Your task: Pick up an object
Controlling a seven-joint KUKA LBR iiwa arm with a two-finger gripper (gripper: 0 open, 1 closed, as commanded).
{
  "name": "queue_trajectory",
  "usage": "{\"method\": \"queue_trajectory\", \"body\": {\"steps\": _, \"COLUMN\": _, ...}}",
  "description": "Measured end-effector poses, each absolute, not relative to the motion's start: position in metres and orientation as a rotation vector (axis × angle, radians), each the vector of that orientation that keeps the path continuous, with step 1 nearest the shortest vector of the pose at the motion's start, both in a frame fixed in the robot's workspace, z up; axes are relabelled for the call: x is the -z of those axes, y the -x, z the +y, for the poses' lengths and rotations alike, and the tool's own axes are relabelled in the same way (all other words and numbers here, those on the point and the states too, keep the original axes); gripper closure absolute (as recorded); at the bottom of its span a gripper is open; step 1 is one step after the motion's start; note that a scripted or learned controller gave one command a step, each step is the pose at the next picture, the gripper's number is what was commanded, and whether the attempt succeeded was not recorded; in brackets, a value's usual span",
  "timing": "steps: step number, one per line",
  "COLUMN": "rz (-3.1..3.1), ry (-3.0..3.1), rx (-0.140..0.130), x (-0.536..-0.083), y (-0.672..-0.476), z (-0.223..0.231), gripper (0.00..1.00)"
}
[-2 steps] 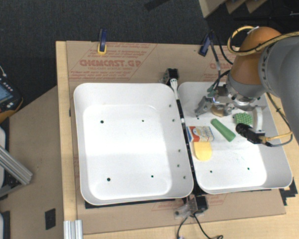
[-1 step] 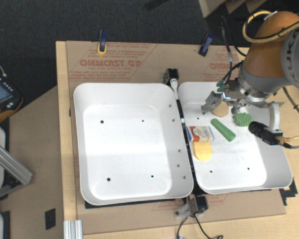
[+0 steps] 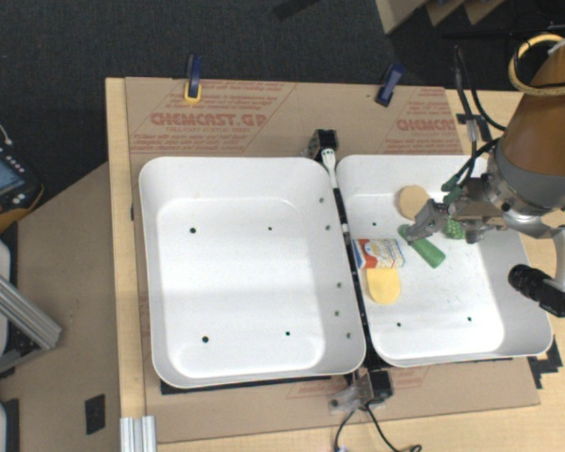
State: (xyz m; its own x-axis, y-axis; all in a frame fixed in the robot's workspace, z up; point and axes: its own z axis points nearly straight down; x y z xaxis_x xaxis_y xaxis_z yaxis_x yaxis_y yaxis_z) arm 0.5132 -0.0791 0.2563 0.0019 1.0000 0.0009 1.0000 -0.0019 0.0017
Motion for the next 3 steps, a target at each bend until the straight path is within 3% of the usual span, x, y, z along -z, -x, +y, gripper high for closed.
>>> {"method": "queue_trajectory", "body": {"steps": 1, "rz": 2.201, "ry": -2.215, "rx": -0.009, "x": -0.371, "y": -0.536, "z": -0.160, "gripper": 0.00}}
{"method": "queue_trajectory", "body": {"steps": 2, "rz": 2.201, "ry": -2.218, "rx": -0.005, "x": -0.474, "y": -0.501, "z": -0.230, "gripper": 0.00}}
{"method": "queue_trajectory", "body": {"steps": 3, "rz": 2.216, "ry": -2.214, "rx": -0.001, "x": -0.477, "y": -0.503, "z": -0.224, "gripper": 1.00}}
